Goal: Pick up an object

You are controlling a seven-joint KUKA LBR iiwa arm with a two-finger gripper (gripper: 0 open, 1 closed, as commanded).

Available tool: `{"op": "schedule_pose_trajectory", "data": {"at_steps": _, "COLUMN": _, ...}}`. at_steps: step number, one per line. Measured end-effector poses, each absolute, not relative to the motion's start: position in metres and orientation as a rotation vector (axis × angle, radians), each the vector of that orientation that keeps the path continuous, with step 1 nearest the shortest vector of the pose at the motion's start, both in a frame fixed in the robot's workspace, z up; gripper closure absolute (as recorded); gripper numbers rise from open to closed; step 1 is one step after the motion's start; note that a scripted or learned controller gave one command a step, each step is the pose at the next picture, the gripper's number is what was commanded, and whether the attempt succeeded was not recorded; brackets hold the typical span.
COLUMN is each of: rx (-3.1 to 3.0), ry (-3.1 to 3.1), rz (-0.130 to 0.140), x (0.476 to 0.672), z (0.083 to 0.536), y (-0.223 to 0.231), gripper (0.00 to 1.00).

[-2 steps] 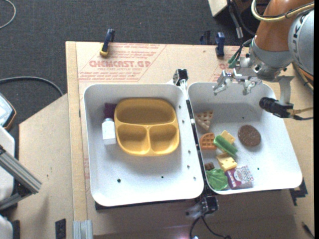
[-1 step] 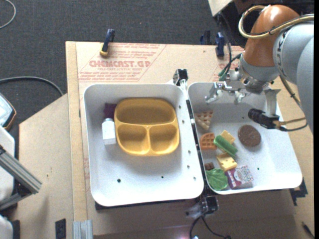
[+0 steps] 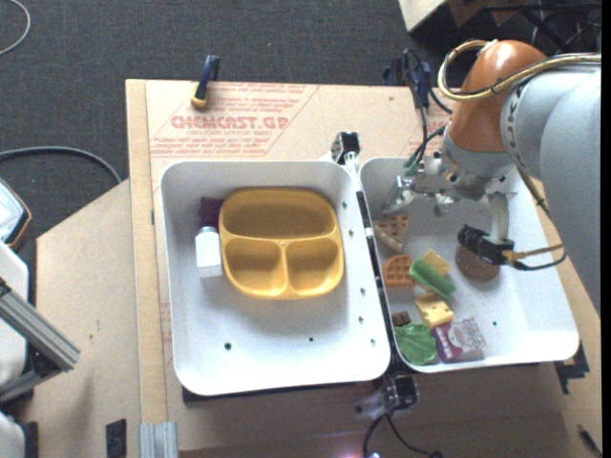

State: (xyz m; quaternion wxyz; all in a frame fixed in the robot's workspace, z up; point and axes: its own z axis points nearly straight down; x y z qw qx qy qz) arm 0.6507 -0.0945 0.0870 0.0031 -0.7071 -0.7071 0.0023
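My gripper (image 3: 399,198) hangs low over the back left corner of the right bin (image 3: 535,327), just above a brown waffle piece (image 3: 389,228). Nothing shows held in it. A second waffle (image 3: 398,270), a green pod (image 3: 431,277), yellow cheese wedges (image 3: 434,308), a brown round cookie (image 3: 477,263), a green leaf (image 3: 415,343) and a pink packet (image 3: 464,340) lie in that bin. In the left bin (image 3: 181,284) there is a yellow divided plate (image 3: 282,241), with a white bottle (image 3: 208,252) and a dark purple item (image 3: 210,207) beside it.
The grey arm (image 3: 563,132) with its orange band (image 3: 496,84) covers the right bin's back right part. A ridge (image 3: 368,246) separates the bins. A yellow and blue clamp (image 3: 203,84) sits on the cardboard behind the left bin. Cables lie on the floor at left.
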Motion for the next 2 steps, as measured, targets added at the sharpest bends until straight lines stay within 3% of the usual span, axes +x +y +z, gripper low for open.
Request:
{"op": "schedule_pose_trajectory", "data": {"at_steps": 1, "rx": -2.223, "ry": -2.221, "rz": -0.001, "x": 0.653, "z": 0.102, "y": -0.095, "gripper": 1.0}}
{"op": "schedule_pose_trajectory", "data": {"at_steps": 2, "rx": -2.227, "ry": -2.223, "rz": -0.005, "x": 0.652, "z": 0.145, "y": -0.097, "gripper": 1.0}}
